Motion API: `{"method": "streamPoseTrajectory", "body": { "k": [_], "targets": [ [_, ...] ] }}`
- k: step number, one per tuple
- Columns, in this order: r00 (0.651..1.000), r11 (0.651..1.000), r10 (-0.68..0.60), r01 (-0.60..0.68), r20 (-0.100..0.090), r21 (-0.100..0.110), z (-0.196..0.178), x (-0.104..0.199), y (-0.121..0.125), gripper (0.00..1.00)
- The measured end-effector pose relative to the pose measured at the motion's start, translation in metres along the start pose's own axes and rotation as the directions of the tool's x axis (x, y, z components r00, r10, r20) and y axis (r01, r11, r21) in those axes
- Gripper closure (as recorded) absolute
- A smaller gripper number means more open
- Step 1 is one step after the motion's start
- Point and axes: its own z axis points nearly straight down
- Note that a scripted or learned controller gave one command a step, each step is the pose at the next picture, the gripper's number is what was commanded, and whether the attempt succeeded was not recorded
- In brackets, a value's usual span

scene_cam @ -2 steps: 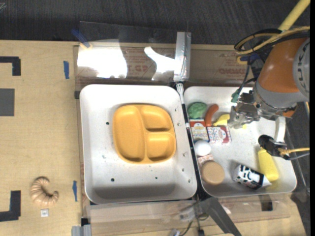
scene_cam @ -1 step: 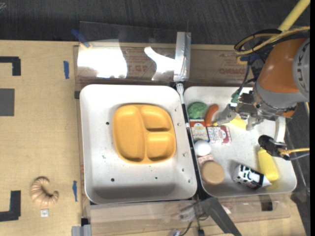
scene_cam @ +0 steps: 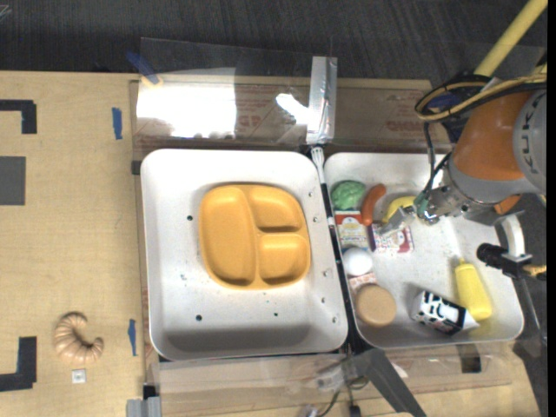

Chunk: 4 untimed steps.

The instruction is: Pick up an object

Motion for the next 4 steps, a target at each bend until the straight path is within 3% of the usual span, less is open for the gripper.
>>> {"method": "streamPoseTrajectory", "body": {
  "k": [1,2,3,4],
  "targets": [
    [0.987,0.987,-0.162,0.163,0.009,-0.009,-0.001,0.02,-0.028,0.0],
    [0.799,0.799,-0.601,0.601,0.002,0.002,-0.007,0.044,-0.092,0.0],
    [0.756,0.756,-0.655,0.655,0.01,0.005,0.0,0.06,-0.084,0.0],
    [0.955,0.955,-0.295,0.295,0.003,0.004,0.002,0.057,-0.042,0.0]
  ]
}}
